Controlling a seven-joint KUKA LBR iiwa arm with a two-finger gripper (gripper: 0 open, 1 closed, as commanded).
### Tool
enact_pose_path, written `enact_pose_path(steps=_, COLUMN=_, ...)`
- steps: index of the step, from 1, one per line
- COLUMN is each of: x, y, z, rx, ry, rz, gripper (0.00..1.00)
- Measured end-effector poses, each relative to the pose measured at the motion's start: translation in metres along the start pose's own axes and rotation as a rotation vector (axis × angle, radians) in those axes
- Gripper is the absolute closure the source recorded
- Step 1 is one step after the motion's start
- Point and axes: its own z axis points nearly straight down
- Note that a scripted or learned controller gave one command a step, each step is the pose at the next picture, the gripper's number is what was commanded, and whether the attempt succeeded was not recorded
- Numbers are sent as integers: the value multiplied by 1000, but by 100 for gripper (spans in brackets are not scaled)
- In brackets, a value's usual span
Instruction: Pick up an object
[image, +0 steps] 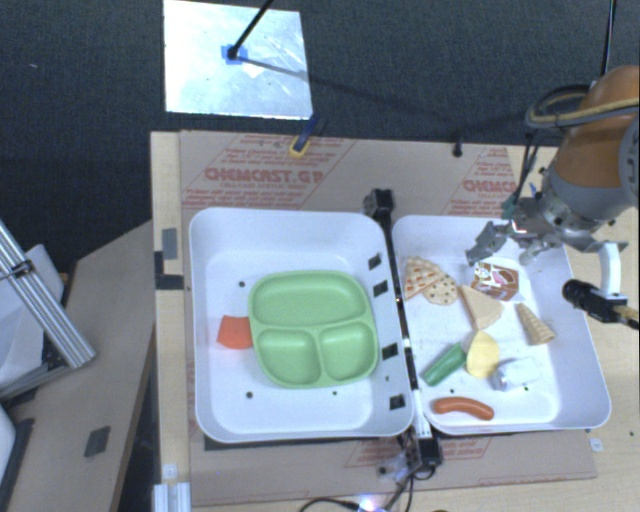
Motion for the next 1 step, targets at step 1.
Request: enact_pose_path(steps=1, x=0, y=3, z=-7, rx=-12, ry=-2, rz=-2, gripper=0)
